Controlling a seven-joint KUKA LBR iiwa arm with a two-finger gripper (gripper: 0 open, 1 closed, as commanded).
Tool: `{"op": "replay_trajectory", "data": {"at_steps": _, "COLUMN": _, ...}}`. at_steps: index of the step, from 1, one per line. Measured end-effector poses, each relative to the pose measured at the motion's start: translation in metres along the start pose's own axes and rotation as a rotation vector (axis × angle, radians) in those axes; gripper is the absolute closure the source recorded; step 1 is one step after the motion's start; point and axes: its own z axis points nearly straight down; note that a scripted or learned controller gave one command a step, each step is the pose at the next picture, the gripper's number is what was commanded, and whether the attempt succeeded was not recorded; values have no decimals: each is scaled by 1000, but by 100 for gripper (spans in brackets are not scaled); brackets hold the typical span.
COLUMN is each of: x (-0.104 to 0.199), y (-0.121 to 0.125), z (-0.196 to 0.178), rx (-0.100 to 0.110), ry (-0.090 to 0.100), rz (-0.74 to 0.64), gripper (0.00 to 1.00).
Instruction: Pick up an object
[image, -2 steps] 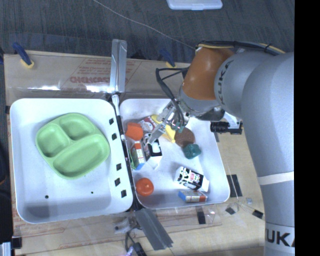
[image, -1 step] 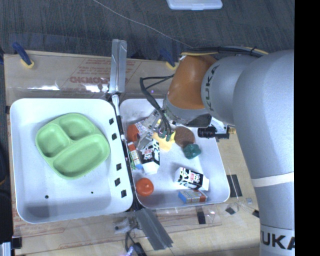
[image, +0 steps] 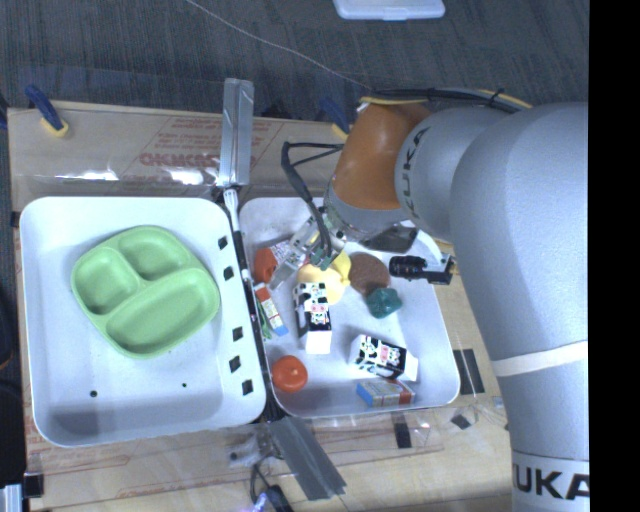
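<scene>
The right bin (image: 436, 330) holds a jumble of small items. My gripper (image: 297, 252) hangs low over the bin's upper left part, just above a yellow object (image: 335, 276) and beside a red-orange piece (image: 263, 264). A tall cow-patterned carton (image: 315, 312) lies just below the gripper. Around it are a brown round item (image: 368, 270), a teal lump (image: 382, 301), a second cow-patterned carton (image: 382, 357), an orange ball (image: 290, 373) and a small blue and red box (image: 385, 394). The arm's wrist hides the bin's upper right.
The left bin (image: 50, 400) carries a green divided plate (image: 146, 290). A thin green and red stick (image: 268, 308) lies along the right bin's left wall. A metal divider (image: 237, 130) stands between the bins at the back.
</scene>
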Motion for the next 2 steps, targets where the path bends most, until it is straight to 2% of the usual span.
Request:
{"op": "replay_trajectory", "data": {"at_steps": 1, "x": -3, "y": 2, "z": -13, "rx": -5, "ry": -12, "rz": -7, "gripper": 100}}
{"op": "replay_trajectory", "data": {"at_steps": 2, "x": 74, "y": 38, "z": -95, "rx": 3, "ry": 8, "rz": 21, "gripper": 100}}
